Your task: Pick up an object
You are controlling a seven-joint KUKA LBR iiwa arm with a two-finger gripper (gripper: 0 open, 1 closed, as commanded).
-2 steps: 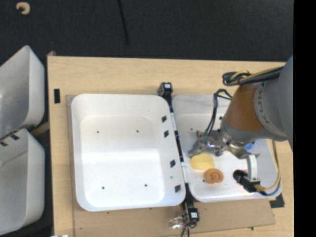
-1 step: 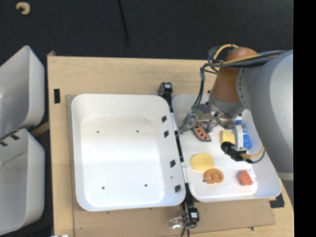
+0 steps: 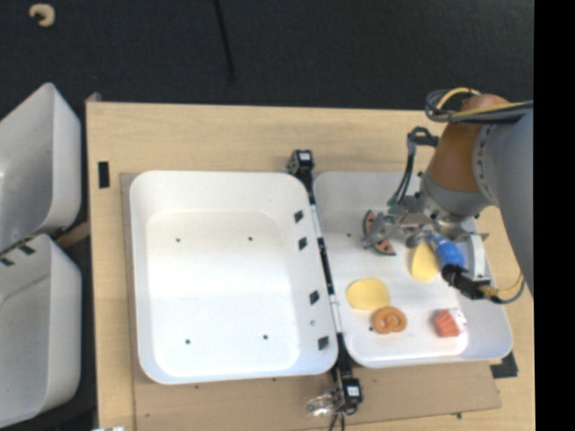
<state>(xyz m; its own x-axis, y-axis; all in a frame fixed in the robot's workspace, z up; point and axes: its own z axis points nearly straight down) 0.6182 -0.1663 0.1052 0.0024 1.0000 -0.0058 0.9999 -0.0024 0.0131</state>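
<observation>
My gripper (image 3: 380, 237) hangs low over the left middle of the right bin (image 3: 346, 196), with the grey arm and its orange band (image 3: 460, 155) coming in from the right. Just right of the gripper lie a yellow rounded object (image 3: 422, 263) and a blue object (image 3: 449, 253), partly under the wrist. Nearer the front of the bin are a flat yellow piece (image 3: 367, 293), an orange ring-shaped piece (image 3: 389, 320) and a small red block (image 3: 446, 322). Nothing visibly sits in the gripper.
The left bin (image 3: 144, 241) stands beside the right one, with a black-clipped divider (image 3: 316, 259) between them. White housings (image 3: 36, 169) stand off the bench's left edge. A cable (image 3: 490, 285) trails by the wrist.
</observation>
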